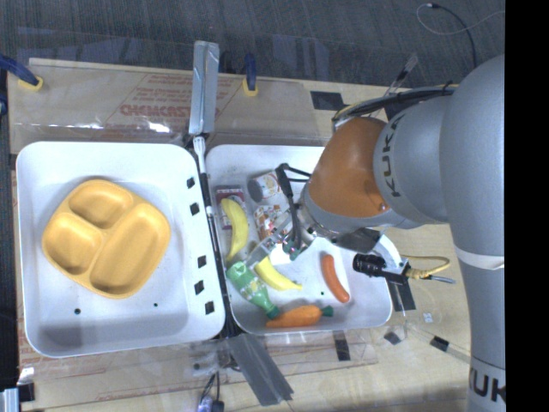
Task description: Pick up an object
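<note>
My gripper (287, 240) hangs low in the right bin (371, 314), under the orange wrist band. It sits just above a small yellow banana (276, 276) and to the right of a longer banana (234, 225) that lies along the bin's left wall. A colourful printed packet (268, 221) is right beside the gripper tip. A red sausage (334, 279) lies to its right, an orange carrot (294, 317) at the front wall, and a green bottle (250, 285) at the front left. Nothing shows clearly between the gripper's tips.
The left bin (51, 324) holds a yellow divided plate (106, 235). A grey can or wrapper (262, 184) lies at the back of the right bin. The arm's bulk covers the right bin's back right part.
</note>
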Robot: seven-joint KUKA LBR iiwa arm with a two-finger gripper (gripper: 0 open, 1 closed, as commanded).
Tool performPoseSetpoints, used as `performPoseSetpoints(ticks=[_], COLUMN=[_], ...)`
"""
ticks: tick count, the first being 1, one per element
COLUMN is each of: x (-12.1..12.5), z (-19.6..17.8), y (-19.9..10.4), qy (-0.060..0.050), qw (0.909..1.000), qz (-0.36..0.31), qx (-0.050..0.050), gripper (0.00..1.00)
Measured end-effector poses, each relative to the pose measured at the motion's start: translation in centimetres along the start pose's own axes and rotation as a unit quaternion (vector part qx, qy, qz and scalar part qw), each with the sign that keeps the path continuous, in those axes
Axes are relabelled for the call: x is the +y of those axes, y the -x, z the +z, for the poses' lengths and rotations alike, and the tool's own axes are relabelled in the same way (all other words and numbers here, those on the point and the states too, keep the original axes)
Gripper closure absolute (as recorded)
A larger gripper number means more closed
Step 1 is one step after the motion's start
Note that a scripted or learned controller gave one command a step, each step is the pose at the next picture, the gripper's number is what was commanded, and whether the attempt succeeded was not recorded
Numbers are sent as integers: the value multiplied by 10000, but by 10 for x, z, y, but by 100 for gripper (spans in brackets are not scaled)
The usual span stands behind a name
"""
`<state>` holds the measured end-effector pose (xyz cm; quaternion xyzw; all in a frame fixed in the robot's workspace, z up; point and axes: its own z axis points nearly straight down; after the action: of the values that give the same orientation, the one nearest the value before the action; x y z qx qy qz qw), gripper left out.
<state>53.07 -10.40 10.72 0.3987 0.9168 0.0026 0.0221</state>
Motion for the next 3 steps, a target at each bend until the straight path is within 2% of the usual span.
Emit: performPoseSetpoints(ticks=[1, 2, 3], x=[3, 3, -3], z=[-15, -13, -2], y=[3, 2, 3], qy=[39, 29, 16], qw=[10000, 10000, 9951], qz=[-23, -27, -993], qx=[-44, -30, -23], gripper=[100, 0, 0])
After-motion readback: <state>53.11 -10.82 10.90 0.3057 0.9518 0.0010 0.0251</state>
